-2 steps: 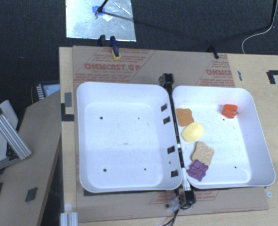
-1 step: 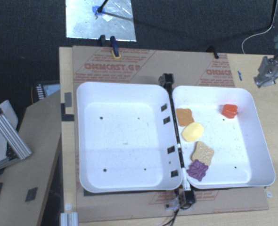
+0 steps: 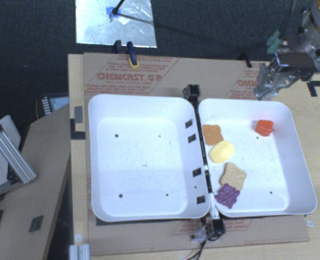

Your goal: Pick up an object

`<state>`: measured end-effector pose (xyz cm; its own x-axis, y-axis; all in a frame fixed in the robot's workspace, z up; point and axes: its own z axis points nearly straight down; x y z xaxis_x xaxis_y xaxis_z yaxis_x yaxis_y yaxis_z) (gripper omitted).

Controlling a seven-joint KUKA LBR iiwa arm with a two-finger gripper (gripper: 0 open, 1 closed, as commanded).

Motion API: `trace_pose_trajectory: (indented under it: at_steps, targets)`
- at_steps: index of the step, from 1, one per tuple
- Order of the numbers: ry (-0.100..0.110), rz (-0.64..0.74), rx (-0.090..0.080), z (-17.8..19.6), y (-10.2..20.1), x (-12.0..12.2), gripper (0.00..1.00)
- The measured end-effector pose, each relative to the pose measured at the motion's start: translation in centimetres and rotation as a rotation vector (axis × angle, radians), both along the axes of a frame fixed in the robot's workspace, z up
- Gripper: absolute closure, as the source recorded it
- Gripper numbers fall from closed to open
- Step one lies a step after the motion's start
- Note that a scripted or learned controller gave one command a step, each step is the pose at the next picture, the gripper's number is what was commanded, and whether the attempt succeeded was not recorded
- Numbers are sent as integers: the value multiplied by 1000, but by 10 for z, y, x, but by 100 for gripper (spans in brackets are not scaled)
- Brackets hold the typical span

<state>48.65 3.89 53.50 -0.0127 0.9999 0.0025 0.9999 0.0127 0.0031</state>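
The gripper (image 3: 268, 83), its state unclear from here, hangs over the worktop just beyond the right bin's (image 3: 298, 145) far rim, with the orange-red block (image 3: 264, 127) lying nearest, just inside.

The gripper (image 3: 268, 83) hangs above the right bin's (image 3: 295, 145) far rim; inside lie a red piece (image 3: 264, 127), yellow piece (image 3: 221, 151) and what looks like purple grapes (image 3: 228, 195)

A wooden bench (image 3: 51, 161) carries a printed cardboard sheet (image 3: 149, 75); two white bins, left (image 3: 103, 199) and right (image 3: 295, 161), rest side by side on it.
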Motion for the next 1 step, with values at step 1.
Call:
trace_pose_trajectory:
  at_steps: [1]
  targets:
    - [4, -8, -2, -88, 70, 0, 100]
